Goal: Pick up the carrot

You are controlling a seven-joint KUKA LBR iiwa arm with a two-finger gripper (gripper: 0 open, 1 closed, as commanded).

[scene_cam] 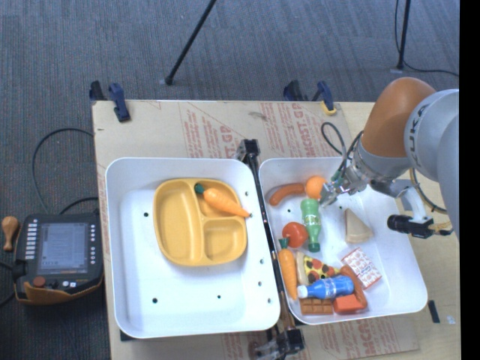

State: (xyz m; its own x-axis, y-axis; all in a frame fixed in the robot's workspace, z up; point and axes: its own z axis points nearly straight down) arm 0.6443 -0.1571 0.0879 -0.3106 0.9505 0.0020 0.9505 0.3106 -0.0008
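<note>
Well left of tool [331, 194], carrot [224, 200]

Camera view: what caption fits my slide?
End effector hovers over toys in right bin; a carrot lies on yellow tray.

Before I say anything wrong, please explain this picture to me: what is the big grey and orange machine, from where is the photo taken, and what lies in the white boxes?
The machine is a robot arm reaching in from the right. One fixed camera looks down at a slant on a bench with two white bins. The left bin holds a yellow tray with a carrot lying on it. The right bin holds toy food: a second carrot, a green bottle, a tomato, a sausage, an orange, a blue bottle and more. The gripper hangs low by the orange and green bottle; I see nothing held in it.
</note>
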